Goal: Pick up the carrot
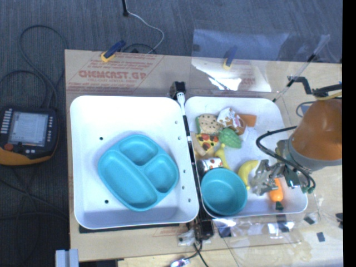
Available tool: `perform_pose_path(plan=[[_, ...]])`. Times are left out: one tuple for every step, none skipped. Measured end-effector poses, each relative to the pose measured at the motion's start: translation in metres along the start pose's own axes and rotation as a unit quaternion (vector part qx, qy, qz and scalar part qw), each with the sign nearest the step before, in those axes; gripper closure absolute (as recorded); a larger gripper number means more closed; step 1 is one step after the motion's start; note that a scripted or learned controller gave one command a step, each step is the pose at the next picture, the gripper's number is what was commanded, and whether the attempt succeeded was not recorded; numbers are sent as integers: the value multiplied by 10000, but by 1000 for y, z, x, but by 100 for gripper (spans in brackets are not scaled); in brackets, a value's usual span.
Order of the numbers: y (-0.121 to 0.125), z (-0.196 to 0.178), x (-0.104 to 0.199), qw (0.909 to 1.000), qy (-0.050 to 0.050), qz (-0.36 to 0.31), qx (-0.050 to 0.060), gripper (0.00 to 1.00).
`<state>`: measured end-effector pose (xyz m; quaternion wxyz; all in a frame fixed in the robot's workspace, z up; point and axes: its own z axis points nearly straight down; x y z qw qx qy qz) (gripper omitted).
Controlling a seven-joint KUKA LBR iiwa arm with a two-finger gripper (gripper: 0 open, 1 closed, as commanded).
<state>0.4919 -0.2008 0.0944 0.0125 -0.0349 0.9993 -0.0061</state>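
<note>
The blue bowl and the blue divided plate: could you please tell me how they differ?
The blue bowl is round and deep with one hollow; the blue divided plate is shallower, wider and split into three compartments. The bowl sits in the right bin, crowded by toy food; the plate lies alone in the left bin. Both share the same blue colour.

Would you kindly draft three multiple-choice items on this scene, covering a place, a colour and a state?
1. Where does the carrot lie?
A. on the divided plate
B. in the right bin's near right corner
C. on the floor

2. What colour is the bowl?
A. red
B. yellow
C. blue

3. How does the divided plate stand?
A. holding no items, in the left bin
B. stacked under the bowl
C. flipped upside down

Answers: 1 B, the carrot sits beside the tool in that corner of the right bin; 2 C, its inside is blue; 3 A, its compartments face up bare in the left bin.
</note>
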Motion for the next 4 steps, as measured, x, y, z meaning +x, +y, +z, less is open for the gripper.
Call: perform_pose_path(plan=[[2, 2, 1, 10000, 25, -6, -18, 0], [2, -10, -1, 10000, 4, -5, -5, 100], [2, -9, -1, 10000, 15, -5, -10, 0], [1, -19, -2, 10000, -1, 2, 2, 100]])
